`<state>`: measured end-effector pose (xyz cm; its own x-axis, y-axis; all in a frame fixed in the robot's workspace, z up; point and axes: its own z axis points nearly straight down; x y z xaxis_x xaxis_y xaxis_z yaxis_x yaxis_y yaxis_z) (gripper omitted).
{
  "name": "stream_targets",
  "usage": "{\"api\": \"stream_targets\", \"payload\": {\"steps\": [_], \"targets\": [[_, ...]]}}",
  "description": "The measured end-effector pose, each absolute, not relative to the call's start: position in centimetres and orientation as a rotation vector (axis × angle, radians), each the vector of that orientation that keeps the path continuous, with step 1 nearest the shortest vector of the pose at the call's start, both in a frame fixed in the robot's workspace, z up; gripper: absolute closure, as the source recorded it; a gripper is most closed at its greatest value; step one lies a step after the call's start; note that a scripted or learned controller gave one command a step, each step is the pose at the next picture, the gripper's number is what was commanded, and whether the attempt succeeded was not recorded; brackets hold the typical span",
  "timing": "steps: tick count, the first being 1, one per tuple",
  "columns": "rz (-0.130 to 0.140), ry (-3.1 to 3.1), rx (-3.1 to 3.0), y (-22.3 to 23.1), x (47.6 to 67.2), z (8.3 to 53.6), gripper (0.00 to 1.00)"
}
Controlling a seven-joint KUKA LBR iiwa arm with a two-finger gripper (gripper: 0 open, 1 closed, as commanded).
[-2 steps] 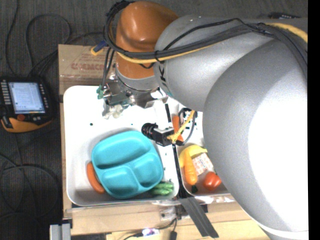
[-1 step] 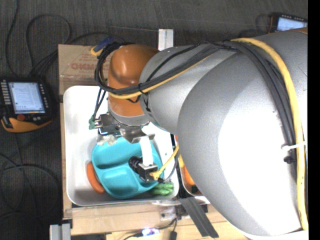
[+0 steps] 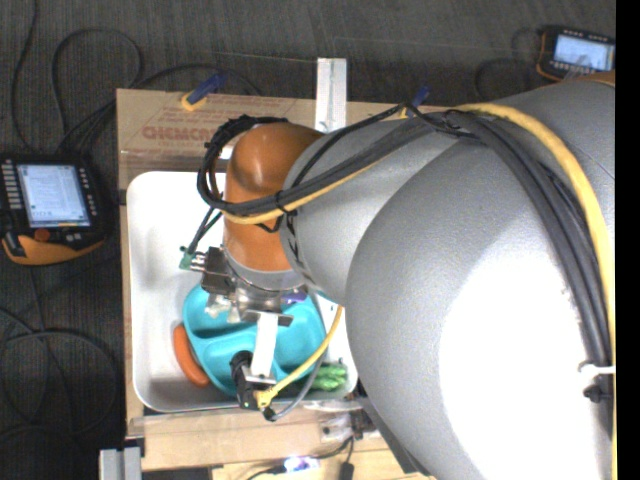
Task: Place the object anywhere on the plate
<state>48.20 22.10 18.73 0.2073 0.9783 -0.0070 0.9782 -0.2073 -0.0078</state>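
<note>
The big grey arm fills the right side of the view and reaches left over a white bin that sits on a brown cardboard sheet. Its orange band stands over the middle of the bin, with black and yellow cables looped around it. Below the band, the wrist and gripper hang directly above a turquoise plate lying in the near part of the bin. The wrist hides the tips of the tool, so it cannot be told from here how they stand or whether anything is between them. An orange object lies in the bin, touching the plate's left edge and seemingly tucked partly under its rim; it is off the plate's upper face. A small green object rests by the plate's right near edge, close to the bin wall. Left of the bench, a handheld screen unit lies on the dark carpet, and another sits at the upper right.
</note>
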Motion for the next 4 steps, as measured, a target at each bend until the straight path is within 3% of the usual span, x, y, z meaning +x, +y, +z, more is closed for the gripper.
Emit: {"api": "stream_targets", "payload": {"steps": [1, 2, 3, 4], "targets": [[0.013, -2.299, -2.141, 16.3, 50.3, 20.3, 1.0], [0.013, -2.334, -2.098, 14.6, 53.0, 14.6, 1.0], [0.013, -2.363, -2.066, 14.9, 51.9, 15.0, 1.0], [0.012, -2.308, -2.127, 15.9, 54.7, 15.2, 1.0]]}}
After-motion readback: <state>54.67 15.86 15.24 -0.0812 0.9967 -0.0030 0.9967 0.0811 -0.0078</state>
